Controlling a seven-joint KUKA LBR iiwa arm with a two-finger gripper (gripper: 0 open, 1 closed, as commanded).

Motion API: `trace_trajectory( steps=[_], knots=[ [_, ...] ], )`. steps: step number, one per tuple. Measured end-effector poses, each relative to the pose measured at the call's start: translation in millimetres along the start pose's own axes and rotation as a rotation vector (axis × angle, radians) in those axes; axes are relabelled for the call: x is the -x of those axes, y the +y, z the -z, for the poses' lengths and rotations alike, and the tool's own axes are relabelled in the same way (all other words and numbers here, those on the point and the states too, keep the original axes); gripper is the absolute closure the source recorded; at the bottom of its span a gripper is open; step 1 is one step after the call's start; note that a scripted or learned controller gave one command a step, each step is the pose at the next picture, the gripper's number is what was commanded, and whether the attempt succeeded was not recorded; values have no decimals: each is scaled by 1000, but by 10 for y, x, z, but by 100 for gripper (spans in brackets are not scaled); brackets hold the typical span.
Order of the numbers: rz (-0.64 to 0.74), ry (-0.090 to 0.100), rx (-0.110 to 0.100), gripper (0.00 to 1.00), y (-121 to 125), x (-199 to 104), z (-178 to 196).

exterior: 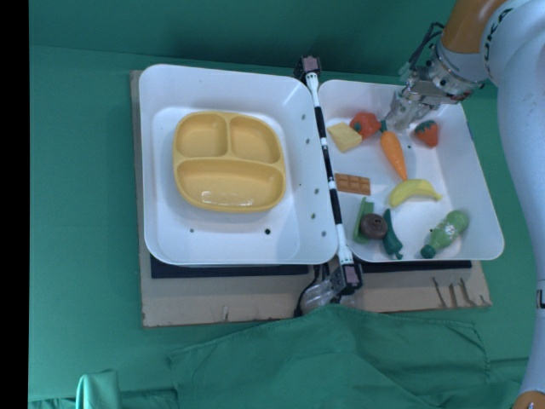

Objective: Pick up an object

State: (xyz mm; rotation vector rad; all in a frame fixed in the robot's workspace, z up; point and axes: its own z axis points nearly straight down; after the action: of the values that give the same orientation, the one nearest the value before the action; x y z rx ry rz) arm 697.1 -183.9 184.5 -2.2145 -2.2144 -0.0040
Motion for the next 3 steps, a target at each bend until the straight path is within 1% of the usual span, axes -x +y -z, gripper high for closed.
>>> trace_trajectory(
  steps=[1,2,3],
  knots=[
    [1,-3,-7,100,27,3,-1],
    [-7,-23,-2,100,10,-204,7],
    [-5,-17,3,100,19,-373,103]
  ],
)
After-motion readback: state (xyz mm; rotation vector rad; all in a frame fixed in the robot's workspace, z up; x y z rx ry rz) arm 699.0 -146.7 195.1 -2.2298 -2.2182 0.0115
